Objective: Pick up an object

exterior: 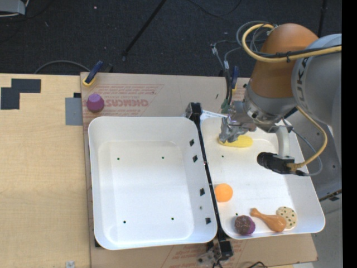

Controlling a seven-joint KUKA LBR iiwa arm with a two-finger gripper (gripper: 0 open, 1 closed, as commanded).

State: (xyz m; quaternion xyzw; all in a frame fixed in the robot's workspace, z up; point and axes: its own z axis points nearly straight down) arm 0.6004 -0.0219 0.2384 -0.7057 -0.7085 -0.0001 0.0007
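Right bin (304, 205), near edge: dark purple ball (244, 224), tan drumstick-shaped toy (268, 219), speckled cookie-like disc (286, 217) clustered together; disc partly overlapped by drumstick. Orange ball (223, 192) farther in, just beside black divider (203, 166). Left bin (100, 149): bare white floor visible. Far end of right bin: gripper (228, 137) low over yellow object (240, 143), covering its left end; object shape hard to make out. Finger state: cannot tell, wrist blocks view. Arm cut off at right. Purple object (95, 102) on cardboard beyond left bin.
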